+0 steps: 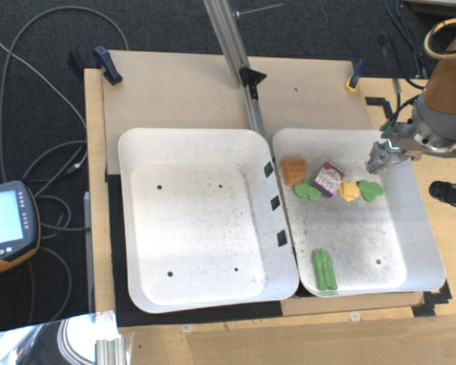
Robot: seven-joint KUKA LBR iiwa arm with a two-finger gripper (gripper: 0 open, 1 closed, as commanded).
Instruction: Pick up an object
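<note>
1. The bench [213, 90] carries two shallow white bins side by side: the left bin [137, 158] and the right bin [410, 257].
2. The arm [444, 90] reaches in from the right, its grey body topped by an orange band, and the gripper [381, 157] hangs over the upper right part of the right bin, near its far rim.
3. How far apart the fingers stand cannot be told at this size and slant; nothing can be seen between them.
4. A cluster of small things lies in the upper half of the right bin. An orange block [292, 171] sits nearest the wall between the bins.
5. Just right of the block and a little lower is a green leafy piece [307, 192], touching or nearly touching a small purple-and-white packet [328, 179], which lies tilted.
6. Right of the packet is a small yellow piece [350, 192], and just beside that a second green piece [371, 191], the item closest to the gripper, lying a little below it.
7. Well apart from the cluster, a long green object [324, 269] lies near the front rim of the right bin, running roughly front to back.
8. A metal pole [228, 36] slants down from the top of the view to the gap between the bins.
9. A handheld control pendant [7, 223] with a lit screen rests on the dark floor at the left, among cables.
</note>
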